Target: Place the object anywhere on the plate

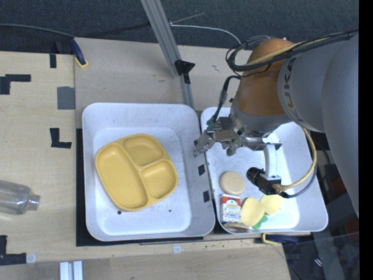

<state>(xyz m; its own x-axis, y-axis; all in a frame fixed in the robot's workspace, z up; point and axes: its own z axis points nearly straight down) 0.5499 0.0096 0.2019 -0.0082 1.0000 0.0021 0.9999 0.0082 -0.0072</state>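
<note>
A yellow three-compartment plate (136,171) lies in the left bin (99,118). In the right bin (312,214) lie a round tan cookie-like piece (233,183), a small red-and-white carton (231,208) and yellow-green toy food (260,207). My gripper (218,140) hangs over the near-left part of the right bin, above and just left of the tan piece, close to the wall between the bins. Nothing shows between its fingers.
A grey metal pole (165,37) slants down to the back edge of the bins. A clear plastic bottle (17,196) lies on the bench at far left. A black cable fitting (261,179) hangs from the arm over the right bin.
</note>
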